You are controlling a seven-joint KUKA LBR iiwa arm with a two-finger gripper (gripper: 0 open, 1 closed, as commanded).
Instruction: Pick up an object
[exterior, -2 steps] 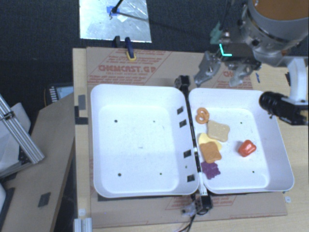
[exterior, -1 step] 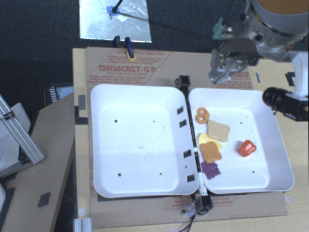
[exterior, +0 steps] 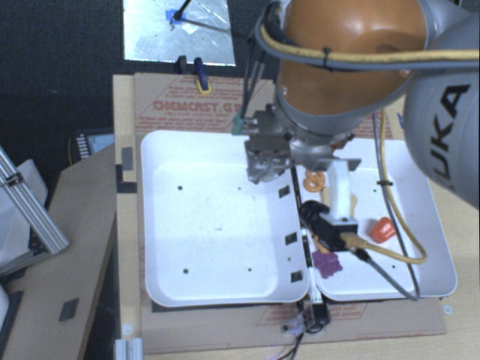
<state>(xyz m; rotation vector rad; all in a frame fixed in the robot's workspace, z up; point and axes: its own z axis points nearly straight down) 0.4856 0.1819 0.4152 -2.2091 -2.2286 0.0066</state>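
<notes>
From my remote seat I see the arm (exterior: 352, 58) reaching in from the right, its orange band filling the far right of the view. The hand (exterior: 261, 172) sits over the far right corner of the left bin (exterior: 154, 223), just beside the seam where the two bins meet. From this slant I cannot tell how far open the hand is, and I see nothing in its hold.

The things to pick up all lie in the right bin (exterior: 439, 265). A small orange ring (exterior: 313, 180) rests near that bin's far left, just right of the seam and close to the hand. A red-orange piece (exterior: 383, 229) lies further right, around the middle of the bin. A purple piece (exterior: 326, 262) sits at the near left, close against the seam.

Both bins stand on a cardboard sheet (exterior: 187, 105) with red lettering, which lies on the bench (exterior: 82, 231).
</notes>
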